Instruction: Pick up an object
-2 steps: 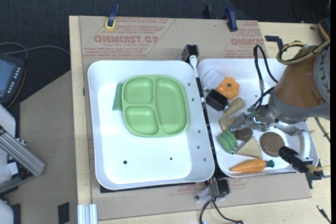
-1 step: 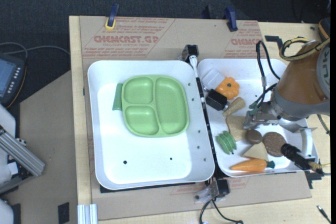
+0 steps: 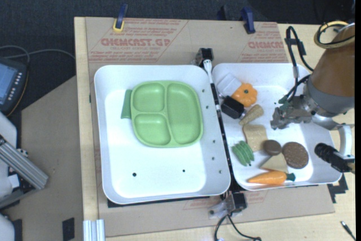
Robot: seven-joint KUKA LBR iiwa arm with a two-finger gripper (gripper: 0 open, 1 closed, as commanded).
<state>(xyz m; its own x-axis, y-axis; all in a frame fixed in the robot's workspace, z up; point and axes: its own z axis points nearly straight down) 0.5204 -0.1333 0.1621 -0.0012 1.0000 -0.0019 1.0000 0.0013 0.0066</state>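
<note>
— Over the right bin (image 3: 333, 180), what is the claw (image 3: 285, 118) doing?
— It is hanging just right of the orange pepper (image 3: 246, 93), and I cannot tell how its tips are standing.
— What is lying around that pepper?
— A black piece (image 3: 232, 108) is sitting just below and left of it, with a tan stick (image 3: 251, 114) and a pale block (image 3: 255, 136) below. Further below, a green leafy piece (image 3: 243, 152), a dark brown lump (image 3: 272, 147), a brown round cookie (image 3: 295, 154) and a carrot (image 3: 268, 179) are resting.
— And to the pepper's left?
— A green divided plate (image 3: 167, 113) is sitting in the left bin (image 3: 110, 138).
</note>
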